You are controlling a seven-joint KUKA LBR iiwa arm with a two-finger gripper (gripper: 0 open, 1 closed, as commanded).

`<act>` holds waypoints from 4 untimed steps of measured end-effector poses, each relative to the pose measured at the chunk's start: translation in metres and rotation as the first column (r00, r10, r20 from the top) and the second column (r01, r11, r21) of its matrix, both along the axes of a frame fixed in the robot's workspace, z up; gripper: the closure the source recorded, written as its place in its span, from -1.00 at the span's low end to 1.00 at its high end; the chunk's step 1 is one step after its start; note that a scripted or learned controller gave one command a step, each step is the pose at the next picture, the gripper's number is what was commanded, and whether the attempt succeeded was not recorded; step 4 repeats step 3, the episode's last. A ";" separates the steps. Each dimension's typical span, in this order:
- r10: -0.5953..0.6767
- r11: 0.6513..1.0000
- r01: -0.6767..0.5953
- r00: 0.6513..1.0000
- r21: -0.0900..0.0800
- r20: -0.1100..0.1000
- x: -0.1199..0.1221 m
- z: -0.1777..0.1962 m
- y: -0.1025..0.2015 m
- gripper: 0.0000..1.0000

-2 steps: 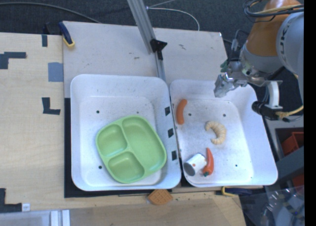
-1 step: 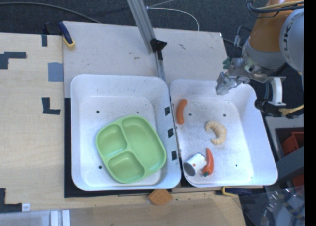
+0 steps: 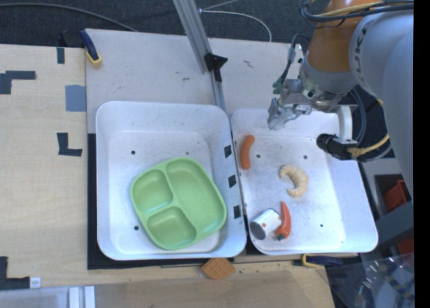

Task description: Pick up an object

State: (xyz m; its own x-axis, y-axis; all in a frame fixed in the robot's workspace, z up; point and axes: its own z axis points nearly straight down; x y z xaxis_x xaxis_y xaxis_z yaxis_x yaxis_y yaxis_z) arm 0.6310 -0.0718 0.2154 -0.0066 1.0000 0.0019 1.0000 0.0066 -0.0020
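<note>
From the overhead camera, we look down at a slant on two shallow white bins set side by side on a bench. The left bin (image 3: pixel 107 165) holds a light green divided plate (image 3: pixel 178 203) with three compartments, lying flat toward the near side. The right bin (image 3: pixel 349 212) holds four small things: an orange sausage (image 3: pixel 246 151) near the bin's left wall, a pale curved croissant-like piece (image 3: pixel 295 180) near the middle, and, at the near left corner, a small white cup on its side (image 3: pixel 265 222) touching a small orange carrot (image 3: pixel 285 221).

The grey arm with its orange band (image 3: pixel 339 24) reaches in from the right. Its gripper (image 3: pixel 278 122) hangs over the far edge of the right bin, apart from every object, with nothing between its fingers. We cannot tell whether they are spread or closed.
</note>
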 end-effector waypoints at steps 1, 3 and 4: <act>0.001 1.000 -0.001 1.000 0.000 0.000 0.000 -0.004 0.061 1.00; 0.000 1.000 0.000 1.000 0.000 0.002 0.017 0.012 0.161 1.00; 0.000 1.000 0.000 1.000 0.000 0.002 0.017 0.012 0.161 1.00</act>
